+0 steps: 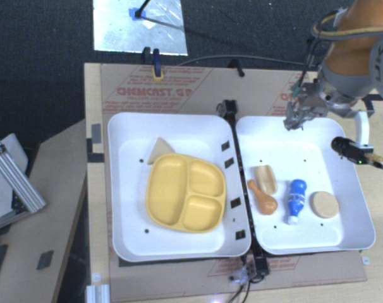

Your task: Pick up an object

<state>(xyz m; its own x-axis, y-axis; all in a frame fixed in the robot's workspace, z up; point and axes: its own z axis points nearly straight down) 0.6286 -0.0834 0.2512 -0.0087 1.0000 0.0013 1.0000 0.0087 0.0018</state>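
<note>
The gripper point(295, 120) hangs at the upper right of the frame, above the far rim of the right bin point(352, 188). Its tip looks dark and small, and I cannot tell if the jaws are wide or narrow; nothing can be seen between them.

The objects to pick lie in the lower middle of the right bin, in a loose row. A tan block point(265, 178) sits at the left, and an orange spoon-like piece point(263, 198) is touching or just below it. A blue bottle point(296, 200) with a white cap lies near them, and a round beige disc point(324, 204) lies just beside the bottle on the right. The upper half of this bin floor is open, and also the strip along its lower rim.

The left bin point(125, 169) holds a yellow divided plate point(185, 192), which takes most of its middle. A tan wedge point(159, 149) is at the plate's upper left edge. Free room stays along the left and lower walls.

Under the bins, a brown board point(179, 87) carries red letters that read about "CHEMCAST GP"; the same print at the upper right is partly hidden.
</note>
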